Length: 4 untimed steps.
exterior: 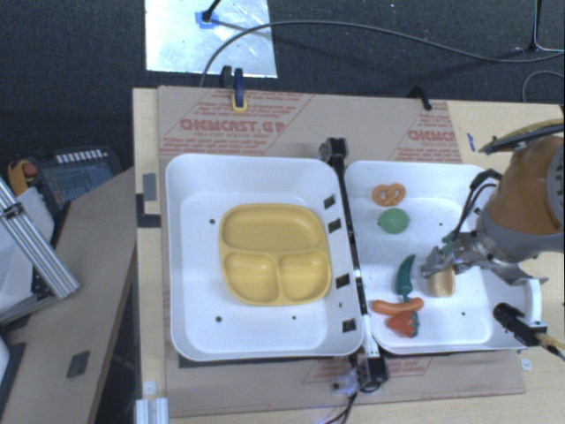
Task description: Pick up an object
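The arm enters from the right and is cut off by the frame edge, so its upper part is out of sight. Its tool sits low over the right bin, and the metal fingers blur into a tan, bread-like piece just beneath them; whether the fingers are apart or closed, and whether they grip that piece, cannot be told. The tan piece is partly hidden by the tool, so its full shape and long axis are hard to make out.

Taking the tan piece as the landmark: just to its left lies a green pepper-like item, its long axis running near to far, slightly tilted. Nearer the camera and left of it lies an orange sausage shape, lengthwise left to right, touching a small red object below it. Farther back and left sits a round green object, and beyond that a pretzel.

Well to the left, the left bin holds a yellow divided tray. Both bins rest on the worktop.
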Motion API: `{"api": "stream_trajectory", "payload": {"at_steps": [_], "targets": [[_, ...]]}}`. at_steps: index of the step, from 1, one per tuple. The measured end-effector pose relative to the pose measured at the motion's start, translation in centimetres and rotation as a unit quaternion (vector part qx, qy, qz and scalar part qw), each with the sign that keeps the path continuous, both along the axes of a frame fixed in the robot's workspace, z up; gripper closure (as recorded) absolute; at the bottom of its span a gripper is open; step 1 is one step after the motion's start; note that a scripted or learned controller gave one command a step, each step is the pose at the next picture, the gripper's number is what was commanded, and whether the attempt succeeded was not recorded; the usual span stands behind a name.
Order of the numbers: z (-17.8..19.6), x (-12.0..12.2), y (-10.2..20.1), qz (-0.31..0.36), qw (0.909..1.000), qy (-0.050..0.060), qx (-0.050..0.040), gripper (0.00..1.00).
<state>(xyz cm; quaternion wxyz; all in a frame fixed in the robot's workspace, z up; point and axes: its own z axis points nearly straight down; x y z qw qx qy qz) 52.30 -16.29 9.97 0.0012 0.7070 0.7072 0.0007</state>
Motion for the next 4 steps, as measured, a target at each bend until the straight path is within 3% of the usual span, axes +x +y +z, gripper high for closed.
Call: {"api": "stream_trajectory", "payload": {"at_steps": [3,4], "targets": [[14.3,-0.1,0.4,0.002,1.0000,-0.002,-0.0009,1.00],[15.1,1.5,5.4,0.004,1.0000,0.000,0.0005,1.00]]}}
